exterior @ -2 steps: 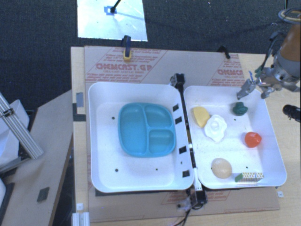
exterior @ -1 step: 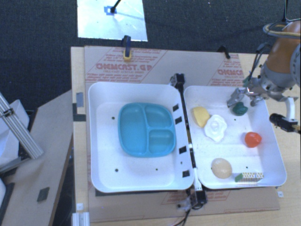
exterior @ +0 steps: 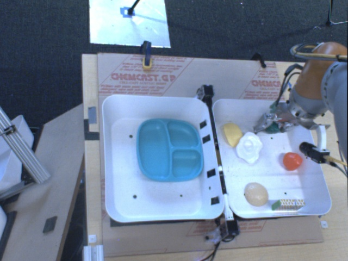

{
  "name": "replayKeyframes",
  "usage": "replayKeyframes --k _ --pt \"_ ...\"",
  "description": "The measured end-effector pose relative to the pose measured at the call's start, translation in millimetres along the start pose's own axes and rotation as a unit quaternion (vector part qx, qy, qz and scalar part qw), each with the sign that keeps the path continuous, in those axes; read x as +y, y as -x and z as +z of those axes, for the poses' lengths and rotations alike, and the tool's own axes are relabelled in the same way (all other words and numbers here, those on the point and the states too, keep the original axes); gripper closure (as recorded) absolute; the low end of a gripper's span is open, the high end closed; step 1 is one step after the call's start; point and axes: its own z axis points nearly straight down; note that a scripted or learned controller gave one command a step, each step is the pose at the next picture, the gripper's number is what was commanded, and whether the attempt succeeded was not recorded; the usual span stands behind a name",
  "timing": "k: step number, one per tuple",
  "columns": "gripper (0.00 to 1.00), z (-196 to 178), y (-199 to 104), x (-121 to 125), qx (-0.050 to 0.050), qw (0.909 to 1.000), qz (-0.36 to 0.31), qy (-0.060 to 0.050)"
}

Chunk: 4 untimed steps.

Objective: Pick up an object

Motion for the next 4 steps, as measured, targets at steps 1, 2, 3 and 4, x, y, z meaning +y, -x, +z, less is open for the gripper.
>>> replayKeyframes --k 1,2,3,4 --pt "0.0 -2 0 1 0.0 1.0 0.0 0.001" --pt "1.0 -14 0 2 -0.001 1.0 -0.001 0.003" --pt "1.0 -75 0 -4 -0.001 1.0 0.002 0.003" --pt "1.0 -129 0 -3 -0.001 1.0 0.001 0.003"
